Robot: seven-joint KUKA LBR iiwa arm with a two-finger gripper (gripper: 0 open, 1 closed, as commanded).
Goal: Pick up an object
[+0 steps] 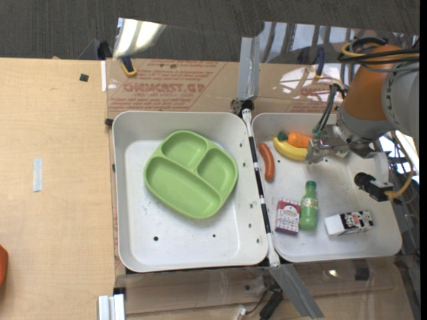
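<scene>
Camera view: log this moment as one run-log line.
arm: over right bin | gripper: at banana | held: nothing seen | also in bin: hot dog, green bottle | left bin: green plate

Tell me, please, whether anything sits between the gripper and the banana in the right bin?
Nothing visible does. The gripper hangs right at the banana's right end, over the right bin. The carrot lies just behind the banana and the sausage to its left, both off that path.
</scene>
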